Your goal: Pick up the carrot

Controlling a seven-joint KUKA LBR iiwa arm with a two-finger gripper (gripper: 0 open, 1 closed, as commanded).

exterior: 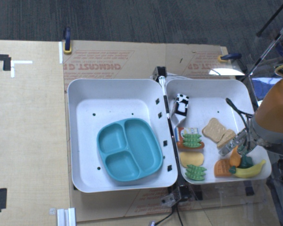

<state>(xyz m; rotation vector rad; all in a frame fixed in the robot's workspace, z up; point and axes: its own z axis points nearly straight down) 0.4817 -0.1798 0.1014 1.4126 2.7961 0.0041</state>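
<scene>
Carrot (235,158): small and orange with a green top, just under the gripper (237,147), touching it or nearly so. Lies near the front right corner of the right bin (212,84), squeezed between toy foods. Touches a yellow banana (250,170) just below the gripper and sits next to an orange wedge (221,167) down and to its left. Probably packed so tight because of all the toys tipped into one bin. Hard to tell if the gripper is open or shut, so no saying yet that it has the carrot. Comes down close over the carrot, likely for a grab from above. Bread slices (218,132) just to the gripper's upper left; pea pods (195,172) further left. Far off to its left, a blue plate (129,149) in the left bin (113,91). Red print on the cardboard (96,62) beyond the bins, upside down and too small to read for sure.
</scene>
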